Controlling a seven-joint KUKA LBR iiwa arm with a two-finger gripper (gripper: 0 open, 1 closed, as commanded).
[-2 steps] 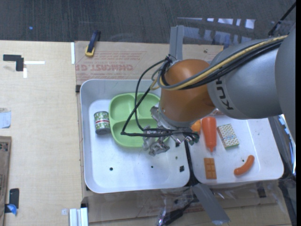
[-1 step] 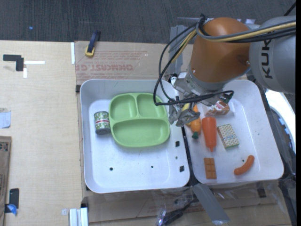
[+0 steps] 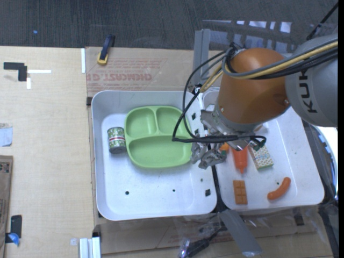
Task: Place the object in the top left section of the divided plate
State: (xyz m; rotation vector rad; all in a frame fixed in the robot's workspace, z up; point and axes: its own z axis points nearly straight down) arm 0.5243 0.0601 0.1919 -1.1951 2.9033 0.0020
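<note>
A green divided plate (image 3: 156, 138) lies in the left bin (image 3: 150, 200), with two small sections at its far side and one large section in front. My gripper (image 3: 208, 156) hangs just off the plate's right rim, over the seam between the two bins. I see nothing between its fingers. An orange carrot (image 3: 241, 160) lies in the right bin close to the gripper's right side. A small can (image 3: 116, 140) stands just left of the plate.
The right bin (image 3: 301, 144) also holds a speckled block (image 3: 261, 157), a brown waffle-like bar (image 3: 239, 192) and an orange sausage (image 3: 279, 189). The arm's orange band (image 3: 252, 87) and cables overhang the bins' middle. A yellow-handled tool (image 3: 106, 49) lies on the bench behind.
</note>
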